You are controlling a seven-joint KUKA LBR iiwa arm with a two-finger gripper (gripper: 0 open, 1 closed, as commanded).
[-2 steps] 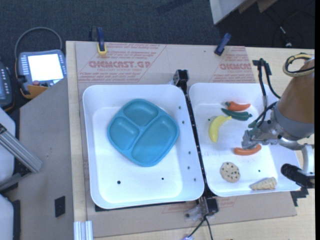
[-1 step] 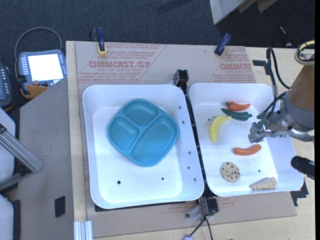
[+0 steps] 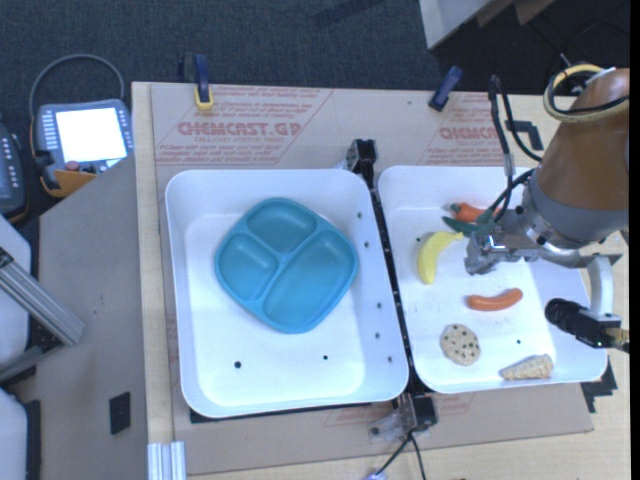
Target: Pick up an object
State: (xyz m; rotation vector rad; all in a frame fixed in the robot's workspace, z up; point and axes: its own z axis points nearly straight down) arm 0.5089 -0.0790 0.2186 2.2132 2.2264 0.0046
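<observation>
Right bin [image 3: 560, 183]: gripper [image 3: 478, 253] hangs low between banana [image 3: 432, 255] and hot dog [image 3: 494, 301], carrot [image 3: 466, 211] just behind. Fingers' spread: cannot tell. Cookie [image 3: 460, 344] and wedge [image 3: 527, 368] lie nearer the front. Left bin [image 3: 190, 298] holds a blue divided plate [image 3: 287, 264].

I see a blue sectioned plate [image 3: 287, 264] in the white left bin [image 3: 190, 298]; at three o'clock, yellow banana [image 3: 433, 253], orange-red sausage [image 3: 494, 300], brown-speckled tan cookie [image 3: 460, 344].
</observation>
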